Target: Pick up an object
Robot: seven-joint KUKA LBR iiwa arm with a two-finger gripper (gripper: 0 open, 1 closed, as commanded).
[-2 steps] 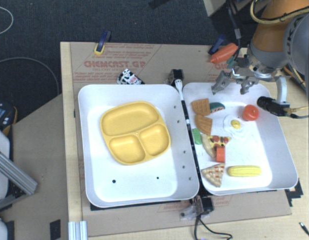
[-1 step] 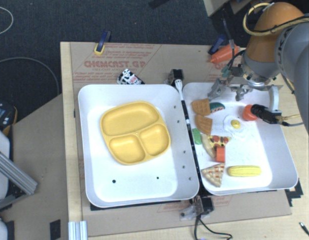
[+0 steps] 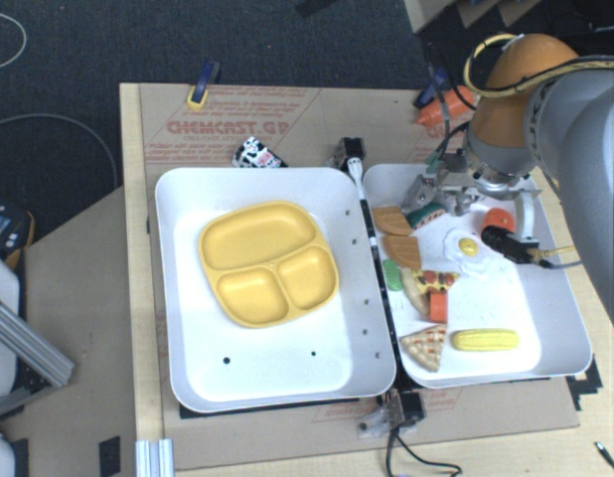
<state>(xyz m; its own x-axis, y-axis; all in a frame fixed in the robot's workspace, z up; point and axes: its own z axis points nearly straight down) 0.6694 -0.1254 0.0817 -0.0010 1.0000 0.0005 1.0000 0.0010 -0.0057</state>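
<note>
Gripper (image 3: 441, 199) is seen low in the right bin (image 3: 560, 341) at 12 o'clock — finger state cannot be told.

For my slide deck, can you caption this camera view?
KUKA arm's tool hovers over toy food in the right bin; a yellow divided plate sits in the left bin.

Glossy plastic yellow tray (image 3: 269, 262) — smooth
</note>
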